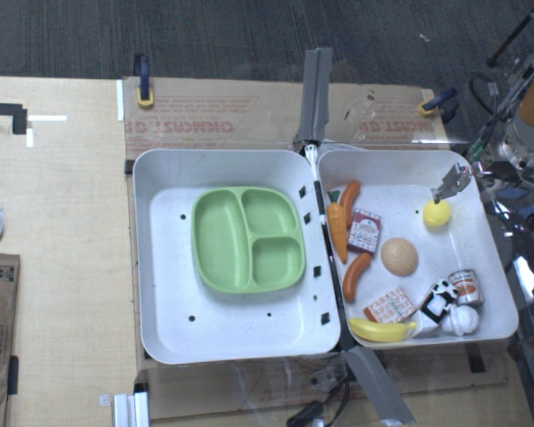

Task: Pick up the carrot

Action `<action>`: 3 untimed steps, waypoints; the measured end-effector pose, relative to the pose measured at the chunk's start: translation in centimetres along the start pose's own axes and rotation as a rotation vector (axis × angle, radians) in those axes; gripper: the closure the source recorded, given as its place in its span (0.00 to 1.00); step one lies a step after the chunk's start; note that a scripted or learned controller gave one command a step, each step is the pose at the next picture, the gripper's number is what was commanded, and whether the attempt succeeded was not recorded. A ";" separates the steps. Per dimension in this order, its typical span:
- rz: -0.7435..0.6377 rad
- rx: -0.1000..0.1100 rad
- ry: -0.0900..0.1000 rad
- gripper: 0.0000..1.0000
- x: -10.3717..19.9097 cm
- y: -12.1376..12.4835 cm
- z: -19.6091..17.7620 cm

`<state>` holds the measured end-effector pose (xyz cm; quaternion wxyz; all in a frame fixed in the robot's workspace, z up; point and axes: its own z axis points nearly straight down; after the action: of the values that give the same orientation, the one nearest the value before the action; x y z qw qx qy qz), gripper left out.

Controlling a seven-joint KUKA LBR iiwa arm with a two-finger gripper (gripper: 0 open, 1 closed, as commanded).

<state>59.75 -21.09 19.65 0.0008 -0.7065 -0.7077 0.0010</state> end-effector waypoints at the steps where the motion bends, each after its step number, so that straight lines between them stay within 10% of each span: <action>1: 0.183 -0.013 0.000 0.00 4.5 -5.0 10.0; 2: 0.064 0.001 0.001 0.00 11.3 -12.0 10.6; 3: 0.113 -0.001 -0.002 0.00 10.9 -2.7 -1.9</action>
<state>57.03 -10.23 21.59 -0.0003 -0.7452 -0.6668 0.0013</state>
